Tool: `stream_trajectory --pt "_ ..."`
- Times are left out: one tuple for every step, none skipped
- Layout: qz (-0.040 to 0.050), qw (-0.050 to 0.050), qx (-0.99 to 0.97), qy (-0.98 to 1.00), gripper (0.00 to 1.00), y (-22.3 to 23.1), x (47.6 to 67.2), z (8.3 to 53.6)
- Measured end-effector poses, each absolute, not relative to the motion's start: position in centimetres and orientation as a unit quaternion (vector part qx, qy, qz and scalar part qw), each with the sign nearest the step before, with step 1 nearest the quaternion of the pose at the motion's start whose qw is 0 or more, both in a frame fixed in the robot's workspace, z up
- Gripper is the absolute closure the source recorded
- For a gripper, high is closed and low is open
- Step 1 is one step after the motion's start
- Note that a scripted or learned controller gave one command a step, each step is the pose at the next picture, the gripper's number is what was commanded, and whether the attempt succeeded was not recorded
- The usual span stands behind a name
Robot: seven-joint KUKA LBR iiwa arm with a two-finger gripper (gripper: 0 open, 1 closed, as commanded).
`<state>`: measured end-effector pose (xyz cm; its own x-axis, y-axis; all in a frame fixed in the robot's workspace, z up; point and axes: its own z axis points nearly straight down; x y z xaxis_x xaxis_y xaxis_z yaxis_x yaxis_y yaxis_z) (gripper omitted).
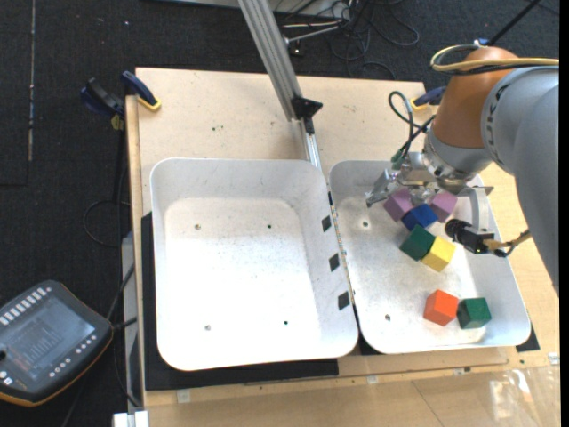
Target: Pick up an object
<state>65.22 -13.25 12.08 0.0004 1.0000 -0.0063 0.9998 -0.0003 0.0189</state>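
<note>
Blocks: a scatter of small coloured blocks lies in the right bin [498, 327].
Nearest pair: an orange block [440, 308] and a dark green block [474, 312] sit touching side by side near the right bin's front edge.
Middle pair: a green block [416, 241] and a yellow block [437, 254] touch each other, set well apart from the front pair.
Far cluster: a blue block [421, 215] lies just behind the green one; a purple block [398, 204] touches its left side, and a second purple block [444, 205] sits to its right, partly hidden under the arm.
Gripper: the gripper [411, 185] hangs low over the far cluster, right above the purple and blue blocks; whether its pincer is spread or pressed together cannot be told, and no block is seen between it.
Arm: the grey arm [524, 123] with its orange band comes in from the right.
Left bin: the left bin [178, 185] lies beside the right one, their inner edges meeting.
Bench: a pale board [222, 105] bears both bins.
Pendant: a grey control pendant [44, 336] lies on the floor at the near left.
Rail: a metal rail [271, 43] slants down from the far side to the gap between the bins.
</note>
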Motion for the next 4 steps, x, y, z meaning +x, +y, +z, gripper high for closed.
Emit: stream_trajectory --pt "0.0049 0.011 0.707 0.707 1.00 -13.3 65.3 13.0" --pt "0.0021 0.003 0.706 0.708 1.00 -12.3 65.2 18.1" --pt "0.0023 0.004 0.706 0.708 1.00 -12.3 65.4 23.5" --pt "0.0006 -0.001 0.705 0.710 1.00 -6.4 63.2 23.5"
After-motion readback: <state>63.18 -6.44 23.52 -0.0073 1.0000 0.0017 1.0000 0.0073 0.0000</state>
